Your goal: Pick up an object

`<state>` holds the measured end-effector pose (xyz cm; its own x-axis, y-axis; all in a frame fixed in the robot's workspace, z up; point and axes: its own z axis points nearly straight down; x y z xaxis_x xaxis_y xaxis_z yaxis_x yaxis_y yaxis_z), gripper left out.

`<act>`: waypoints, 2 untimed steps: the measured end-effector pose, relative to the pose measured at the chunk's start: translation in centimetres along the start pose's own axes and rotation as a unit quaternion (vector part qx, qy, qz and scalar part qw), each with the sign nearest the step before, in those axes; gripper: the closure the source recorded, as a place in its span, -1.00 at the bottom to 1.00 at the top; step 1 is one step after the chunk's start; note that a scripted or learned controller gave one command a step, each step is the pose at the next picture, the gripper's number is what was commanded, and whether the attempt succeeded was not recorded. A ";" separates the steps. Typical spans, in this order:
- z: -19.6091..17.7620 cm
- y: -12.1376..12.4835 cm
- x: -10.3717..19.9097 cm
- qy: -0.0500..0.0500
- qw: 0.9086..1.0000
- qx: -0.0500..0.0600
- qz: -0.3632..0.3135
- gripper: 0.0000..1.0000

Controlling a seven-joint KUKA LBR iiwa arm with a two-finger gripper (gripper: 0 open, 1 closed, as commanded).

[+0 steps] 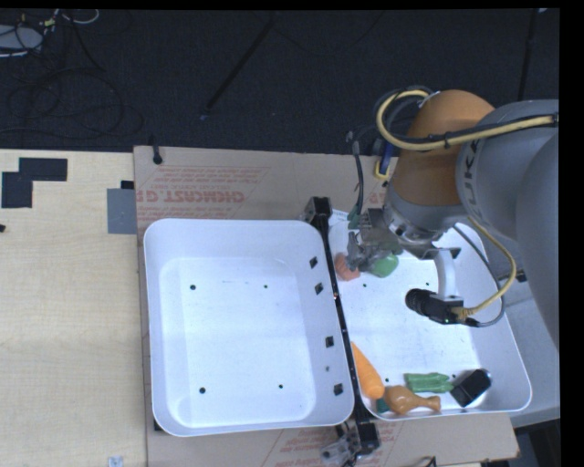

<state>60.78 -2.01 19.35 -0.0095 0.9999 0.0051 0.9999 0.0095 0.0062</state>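
A pale wooden bench top (64,301) lies left of a brown printed cardboard sheet (233,182); behind the sheet, dark carpeted floor (201,73) carries loose black cables (55,27).

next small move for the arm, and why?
Probably a short straight lift to test the grasp. The end effector sits low in the right bin, right at a green piece and a pink piece by the divider. Whether either is gripped can't be told; lifting would show it. The carrot lies apart, nearer the front.
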 end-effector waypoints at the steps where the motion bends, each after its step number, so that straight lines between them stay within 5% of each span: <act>1: 0.6 -3.8 0.1 -0.002 1.000 0.006 0.006 1.00; 2: -6.3 -10.6 4.8 -0.001 1.000 0.003 0.003 1.00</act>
<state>50.06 2.69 25.60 -0.0040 1.0000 0.0031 1.0000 0.0040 -0.0005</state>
